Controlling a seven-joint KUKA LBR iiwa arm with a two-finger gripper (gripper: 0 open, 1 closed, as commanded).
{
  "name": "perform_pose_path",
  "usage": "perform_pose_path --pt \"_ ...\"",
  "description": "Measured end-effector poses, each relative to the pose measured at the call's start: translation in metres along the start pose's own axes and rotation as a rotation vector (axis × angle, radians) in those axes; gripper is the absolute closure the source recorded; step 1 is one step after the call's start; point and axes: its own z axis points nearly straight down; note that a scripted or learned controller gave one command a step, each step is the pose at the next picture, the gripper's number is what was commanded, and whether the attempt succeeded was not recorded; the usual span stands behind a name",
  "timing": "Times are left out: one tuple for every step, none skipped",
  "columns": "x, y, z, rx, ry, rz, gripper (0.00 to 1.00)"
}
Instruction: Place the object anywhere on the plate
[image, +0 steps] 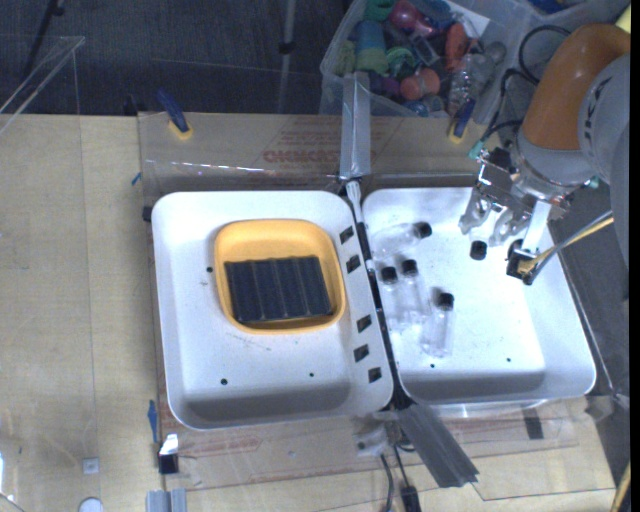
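The gripper (503, 228) hangs over the back right part of the right bin (560, 370), at the end of the grey arm (590, 90) with its orange band. Its two fingers (478, 215) point down and sit slightly apart, with bare white bin floor showing between them; nothing is gripped.

The objects to move are small clear bottles with black caps, lying in the left half of the right bin, close to the divider. They are see-through and hard to outline against the white floor. One bottle (437, 322) lies with its long axis running front to back, black cap at the far end and clear body stretching toward the near edge. Two more bottles (397, 283) lie side by side just left of it, caps also at the far end. Another capped bottle (410, 235) lies further back, its long axis running roughly left to right, cap to the right.

The yellow plate (228, 245) sits in the left bin (190, 380), a dark ribbed slab (278, 290) lying across its middle. A box of coloured toys (415, 45) stands behind the bins.
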Motion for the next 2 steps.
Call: perform_pose_path --pt "0.000 0.000 0.000 0.000 0.000 0.000 0.00" --pt "-0.035 0.042 0.009 -0.004 0.001 0.009 0.00"
